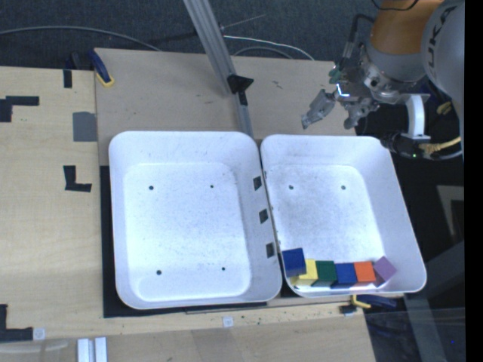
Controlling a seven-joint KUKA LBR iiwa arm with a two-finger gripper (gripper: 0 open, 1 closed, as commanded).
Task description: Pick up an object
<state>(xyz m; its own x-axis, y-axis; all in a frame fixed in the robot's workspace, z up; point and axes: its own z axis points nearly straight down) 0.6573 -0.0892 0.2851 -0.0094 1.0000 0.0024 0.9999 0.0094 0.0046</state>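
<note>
Gripper [337, 111] upper right of frame, above far rim of right bin [392, 173], fingers spread, nothing held. Blocks crowd bin's lower edge: blue block [293, 260] on yellow, green, blue, orange, purple block [384, 268]. Advice: descend on raised blue block, fingers straddling free sides, clear of bin wall.

A pale wooden bench [173, 89] carries two shallow white bins side by side, their inner rims touching. The left bin [124, 202] and the right bin [392, 194] sit on a dark mat [106, 277] that shows along the left edge. Black tape marks [72, 178] and a grey patch [84, 125] lie on the boards to the left. A thin white cable [272, 47] trails across the far edge.
</note>
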